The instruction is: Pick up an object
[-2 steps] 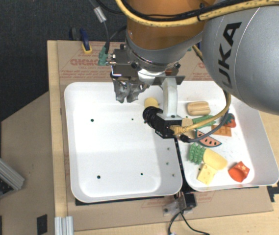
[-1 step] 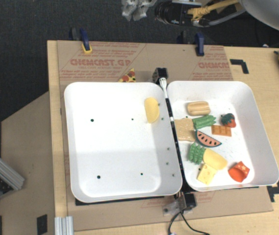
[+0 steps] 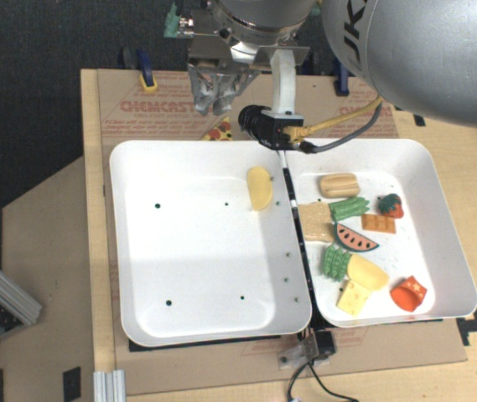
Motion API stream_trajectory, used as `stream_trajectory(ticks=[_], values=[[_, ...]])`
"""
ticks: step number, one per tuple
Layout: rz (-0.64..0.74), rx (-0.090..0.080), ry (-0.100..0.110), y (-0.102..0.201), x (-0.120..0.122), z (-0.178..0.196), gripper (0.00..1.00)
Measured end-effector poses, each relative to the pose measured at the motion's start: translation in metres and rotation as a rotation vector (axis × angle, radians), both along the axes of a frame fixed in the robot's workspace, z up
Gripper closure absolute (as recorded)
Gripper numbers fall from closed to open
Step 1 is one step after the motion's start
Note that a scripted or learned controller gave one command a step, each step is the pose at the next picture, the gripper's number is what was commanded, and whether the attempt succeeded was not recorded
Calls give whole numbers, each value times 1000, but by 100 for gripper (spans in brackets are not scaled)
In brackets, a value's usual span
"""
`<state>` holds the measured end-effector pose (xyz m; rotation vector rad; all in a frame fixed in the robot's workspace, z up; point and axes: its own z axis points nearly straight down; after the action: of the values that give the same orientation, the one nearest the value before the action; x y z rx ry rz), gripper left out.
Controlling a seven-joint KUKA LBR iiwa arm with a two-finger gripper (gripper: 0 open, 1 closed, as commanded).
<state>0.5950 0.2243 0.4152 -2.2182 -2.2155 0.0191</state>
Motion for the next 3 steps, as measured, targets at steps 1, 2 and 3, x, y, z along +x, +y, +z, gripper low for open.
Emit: stream_trajectory(ticks=[1,2,3], values=[[2,9,-31,0,50,128,100],[2,-1,4,0,-5,-9,100],[2,9,-31,0,28,129,100]])
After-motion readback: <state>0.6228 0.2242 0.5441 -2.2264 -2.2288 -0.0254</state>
